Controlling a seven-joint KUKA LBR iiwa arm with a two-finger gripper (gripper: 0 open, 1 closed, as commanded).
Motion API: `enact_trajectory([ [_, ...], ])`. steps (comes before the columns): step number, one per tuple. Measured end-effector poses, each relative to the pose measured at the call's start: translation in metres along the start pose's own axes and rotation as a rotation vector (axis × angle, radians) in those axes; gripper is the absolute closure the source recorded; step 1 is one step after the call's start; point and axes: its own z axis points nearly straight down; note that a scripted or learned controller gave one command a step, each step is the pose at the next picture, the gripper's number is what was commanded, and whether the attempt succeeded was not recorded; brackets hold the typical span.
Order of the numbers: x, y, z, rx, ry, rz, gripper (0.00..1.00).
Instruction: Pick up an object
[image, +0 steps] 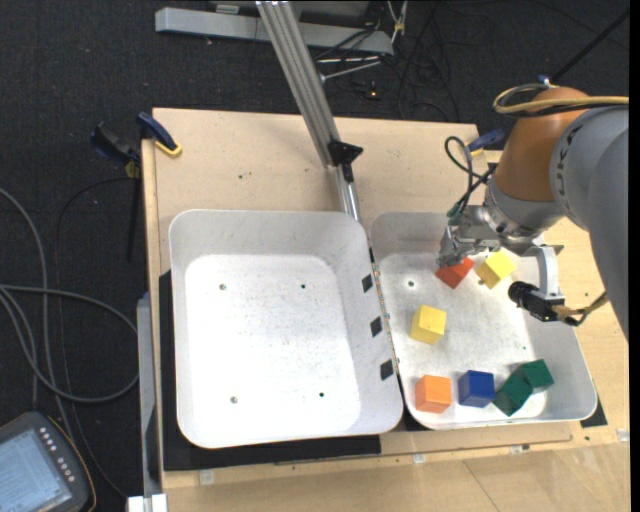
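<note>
Scanning from the left, we see a dark floor with loose cables and a grey tablet (30, 470) in the lower corner. On the bench's (250, 160) upper left edge sits a blue and yellow clamp (158, 135). A metal pole (310, 90) slants down from the top and ends near where the two bins meet.

We find the left bin (190, 300) holding only specks and a few small dark dots. Black clips sit along the seam between it and the right bin (565, 395).

Inside the right bin, we count several blocks. A yellow cube (429, 324) lies near the middle, apart from the rest. Along the near edge an orange cube (433, 393), a blue cube (477, 388) and two green blocks (524, 386) sit in a row, the green ones touching each other.

Farther back, a red block (455, 272) sits tilted directly under the gripper (462, 250), touching its tip. Just to its right lies a yellow block (495, 268). We cannot tell how the gripper is set, or whether it has the red block, since the wrist hides that spot.

The arm (585, 160), grey with its orange band (535, 150), enters from the right edge and bends down over the bin's far end. A small black fitting (530, 297) hangs off the wrist's right side, over the bin.
</note>
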Motion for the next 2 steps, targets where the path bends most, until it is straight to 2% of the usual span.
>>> enact_trajectory([
  [1, -0.008, 0.007, -0.061, 0.019, 0.007, 0.0, 1.0],
  [2, -0.008, 0.009, -0.09, 0.021, 0.008, 0.0, 1.0],
])
